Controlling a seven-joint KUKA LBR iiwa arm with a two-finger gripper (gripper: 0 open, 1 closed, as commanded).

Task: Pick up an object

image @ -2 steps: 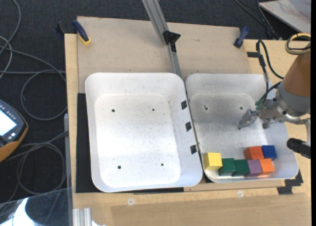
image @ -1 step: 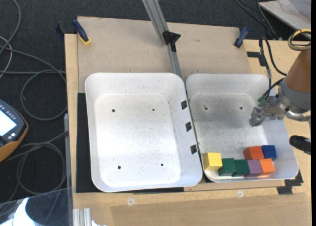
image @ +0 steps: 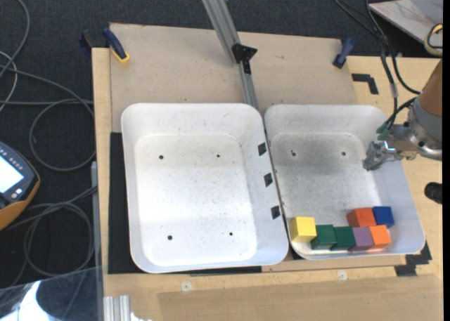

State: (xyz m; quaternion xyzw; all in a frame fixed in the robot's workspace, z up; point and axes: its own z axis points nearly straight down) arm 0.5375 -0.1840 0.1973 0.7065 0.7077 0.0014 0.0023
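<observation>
Several coloured blocks lie along the front edge of the right bin point(image: 320, 113): a yellow block point(image: 304, 227), two green blocks point(image: 333, 236), a purple block point(image: 363, 238), an orange block point(image: 380, 234), a red block point(image: 363, 217) and a blue block point(image: 383, 215). My gripper point(image: 373, 157) hangs over the right side of that bin, behind the blocks and apart from them. Nothing shows in it.
The left bin point(image: 190, 112) sits beside the right one. A slanted metal pole point(image: 221, 21) rises from between the bins at the back. Blue clamps point(image: 115, 43) point(image: 344, 51) hold the board's far corners. A device point(image: 13, 179) and cables lie on the floor at left.
</observation>
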